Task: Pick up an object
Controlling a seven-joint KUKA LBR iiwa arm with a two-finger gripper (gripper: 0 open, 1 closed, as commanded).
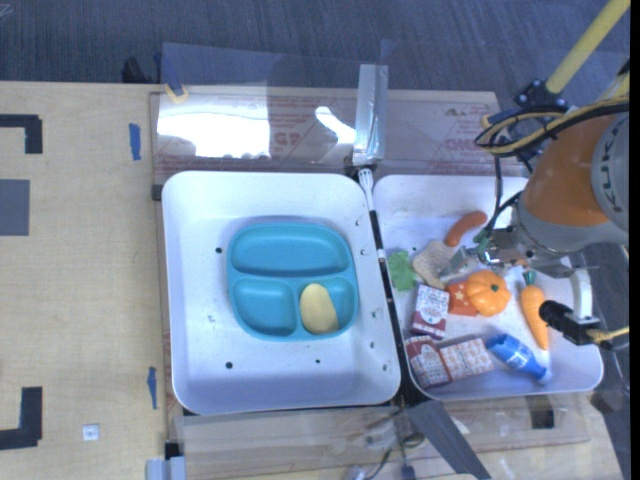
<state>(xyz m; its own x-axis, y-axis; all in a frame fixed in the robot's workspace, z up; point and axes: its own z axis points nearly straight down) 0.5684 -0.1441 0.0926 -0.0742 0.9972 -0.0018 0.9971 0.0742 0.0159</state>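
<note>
Tool above right bin, finger state indiscernible.
Beneath: orange pumpkin, sausage, carrot; yellow potato in blue tray, left bin.

A blue tape strip is seen on the wooden tabletop, left of the left white bin.
</note>
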